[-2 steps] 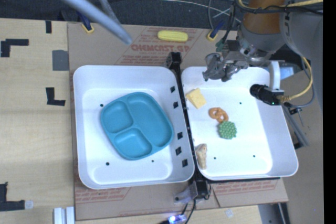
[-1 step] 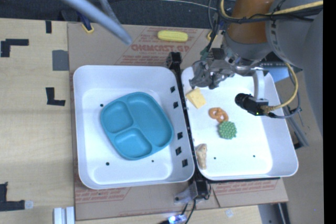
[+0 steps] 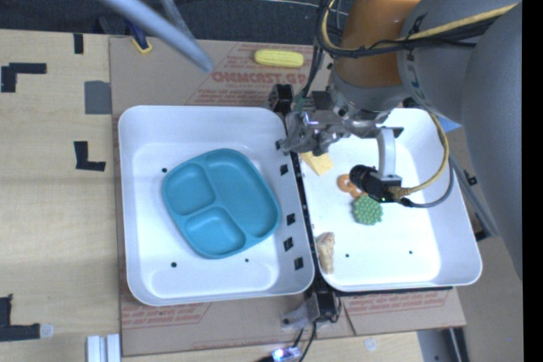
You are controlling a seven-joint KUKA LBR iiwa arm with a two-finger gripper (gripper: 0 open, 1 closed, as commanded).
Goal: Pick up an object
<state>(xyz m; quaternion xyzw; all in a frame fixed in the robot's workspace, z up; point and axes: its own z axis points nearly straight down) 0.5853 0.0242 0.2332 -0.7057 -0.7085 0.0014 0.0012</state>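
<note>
Nothing lifted yet — the hand (image 3: 316, 134) hangs low over the yellow block (image 3: 319, 163) in the right bin (image 3: 441, 263); its grip state I cannot tell.

The blue tray (image 3: 221, 202) is taking up the left bin's (image 3: 136, 182) middle, leaving its margins passable. In the right bin (image 3: 450, 258), lower-right floor is lying open; a green piece (image 3: 367, 210) and the arm (image 3: 382, 38) are crowding its upper left.

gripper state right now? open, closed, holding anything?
Gripper: cannot be told. It sits low over the inner edge of the right bin, near the yellow piece; nothing is visibly held.
</note>
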